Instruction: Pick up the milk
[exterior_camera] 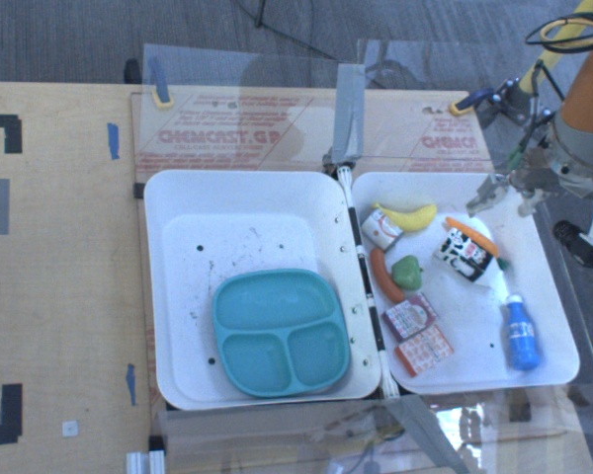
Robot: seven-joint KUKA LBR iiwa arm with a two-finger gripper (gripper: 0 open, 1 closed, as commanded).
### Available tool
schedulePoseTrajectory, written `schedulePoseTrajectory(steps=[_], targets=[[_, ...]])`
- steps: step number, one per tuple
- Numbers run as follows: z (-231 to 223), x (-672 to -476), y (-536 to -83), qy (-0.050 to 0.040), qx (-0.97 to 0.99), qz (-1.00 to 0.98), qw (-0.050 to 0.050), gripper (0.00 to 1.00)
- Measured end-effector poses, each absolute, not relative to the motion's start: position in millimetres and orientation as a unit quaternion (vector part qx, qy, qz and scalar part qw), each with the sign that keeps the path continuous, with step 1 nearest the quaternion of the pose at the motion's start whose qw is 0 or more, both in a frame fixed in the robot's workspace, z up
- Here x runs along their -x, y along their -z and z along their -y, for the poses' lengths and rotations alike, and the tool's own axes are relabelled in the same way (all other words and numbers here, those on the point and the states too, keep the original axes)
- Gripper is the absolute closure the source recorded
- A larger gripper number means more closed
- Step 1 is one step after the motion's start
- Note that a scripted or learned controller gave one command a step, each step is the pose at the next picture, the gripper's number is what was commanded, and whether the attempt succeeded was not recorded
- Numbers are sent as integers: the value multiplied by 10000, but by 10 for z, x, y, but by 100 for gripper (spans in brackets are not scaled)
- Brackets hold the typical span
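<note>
Black-and-white, the milk point(465, 255) carton lies in the right bin point(558, 349) near its far edge. The claw point(504, 194) hovers released over that far edge, grasping nothing. This looks like the approach step; next it must descend onto the carton.

**What sits in the two bins besides your target**

In the left bin point(168, 265) you see a teal divided tray point(280, 332) near the front edge. In the right bin point(549, 363), a banana point(412, 217) lies toward the back edge beside a small can point(381, 229). A sausage point(382, 275) and a green pepper point(407, 271) rest along the left edge. Two red snack packets point(417, 332) sit near the front-left corner, a blue bottle point(520, 335) by the right edge.
</note>
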State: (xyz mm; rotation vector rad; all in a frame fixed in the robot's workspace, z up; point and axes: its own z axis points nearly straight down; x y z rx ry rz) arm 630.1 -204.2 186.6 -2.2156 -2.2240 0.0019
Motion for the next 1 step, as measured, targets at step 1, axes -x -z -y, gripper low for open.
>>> schedulePoseTrajectory(steps=[1], targets=[[1640, -5910, -913, -2, 7179, 6962, 2, 0]])
